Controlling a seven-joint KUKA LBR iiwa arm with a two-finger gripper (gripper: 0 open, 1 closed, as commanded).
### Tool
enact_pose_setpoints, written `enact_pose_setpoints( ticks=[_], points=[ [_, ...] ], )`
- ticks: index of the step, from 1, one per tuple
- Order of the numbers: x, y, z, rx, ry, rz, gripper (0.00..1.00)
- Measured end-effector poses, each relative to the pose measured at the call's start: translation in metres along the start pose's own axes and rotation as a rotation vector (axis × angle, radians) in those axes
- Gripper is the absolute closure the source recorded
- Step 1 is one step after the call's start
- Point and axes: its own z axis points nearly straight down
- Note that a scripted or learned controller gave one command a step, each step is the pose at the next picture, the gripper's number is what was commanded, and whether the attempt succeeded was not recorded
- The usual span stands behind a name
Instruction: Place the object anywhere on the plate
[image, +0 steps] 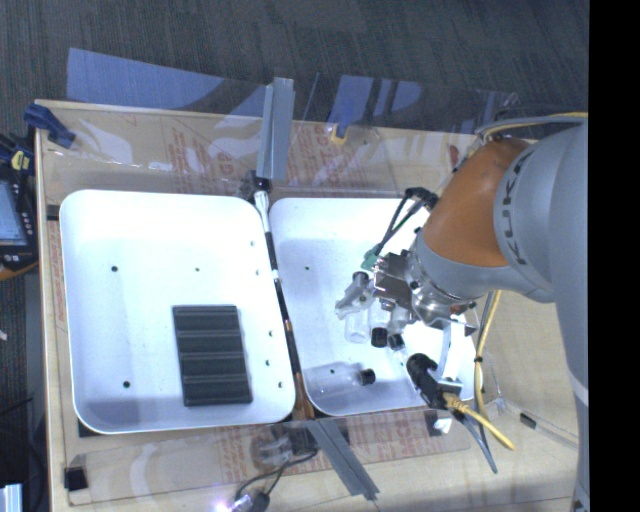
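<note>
- Lying near the lower edge of the right bin (330, 230), a small clear bottle with a dark cap (340, 378) rests on its side.
- Gripper (365, 305): placed above and slightly right of the bottle in the frame, apart from it; whether its fingers are spread cannot be told.
- Left bin (100, 230): a dark ribbed plate (211, 354) sits in its lower-right part, well apart from the bottle.

arm (530, 220) cut off at right edge | tool (385, 315) fingers too cluttered to tell | right bin (320, 300) partly hidden by arm
</note>
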Motion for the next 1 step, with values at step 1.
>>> enact_pose_setpoints(
  ticks=[1],
  points=[
    [0.0762,-0.0346,0.0127,0.001,-0.001,0.223,1.00]
  ],
)
